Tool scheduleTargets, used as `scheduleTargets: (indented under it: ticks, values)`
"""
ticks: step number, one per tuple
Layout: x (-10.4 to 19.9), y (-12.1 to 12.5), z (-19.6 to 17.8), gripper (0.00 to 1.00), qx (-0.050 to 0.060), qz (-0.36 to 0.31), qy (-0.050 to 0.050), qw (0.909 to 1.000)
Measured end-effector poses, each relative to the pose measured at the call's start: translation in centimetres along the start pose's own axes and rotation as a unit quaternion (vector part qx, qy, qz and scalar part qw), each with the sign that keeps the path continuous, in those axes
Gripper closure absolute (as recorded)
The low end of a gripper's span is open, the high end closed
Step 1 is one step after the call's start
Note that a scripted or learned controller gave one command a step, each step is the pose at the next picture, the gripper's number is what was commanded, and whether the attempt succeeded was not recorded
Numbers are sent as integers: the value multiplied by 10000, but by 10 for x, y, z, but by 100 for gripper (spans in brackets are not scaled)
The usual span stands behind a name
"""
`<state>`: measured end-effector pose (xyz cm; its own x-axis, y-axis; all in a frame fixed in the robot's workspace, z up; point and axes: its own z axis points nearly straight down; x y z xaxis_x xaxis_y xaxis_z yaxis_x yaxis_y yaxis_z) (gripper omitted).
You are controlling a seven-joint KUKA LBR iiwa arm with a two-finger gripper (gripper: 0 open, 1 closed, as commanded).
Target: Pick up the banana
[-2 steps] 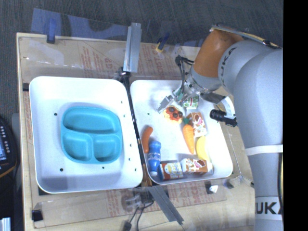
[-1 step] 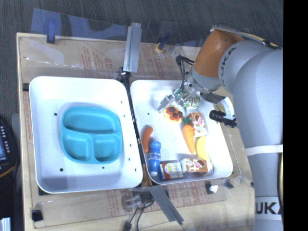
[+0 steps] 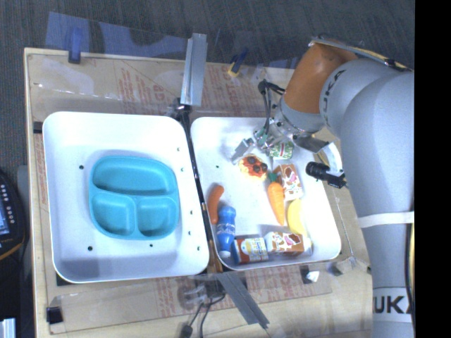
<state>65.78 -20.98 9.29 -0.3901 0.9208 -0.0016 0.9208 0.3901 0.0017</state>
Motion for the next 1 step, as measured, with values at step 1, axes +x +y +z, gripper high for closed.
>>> scheduleTargets:
  ticks: [1]
  values:
    - [21,8,1,0,21,-1733,23,9849]
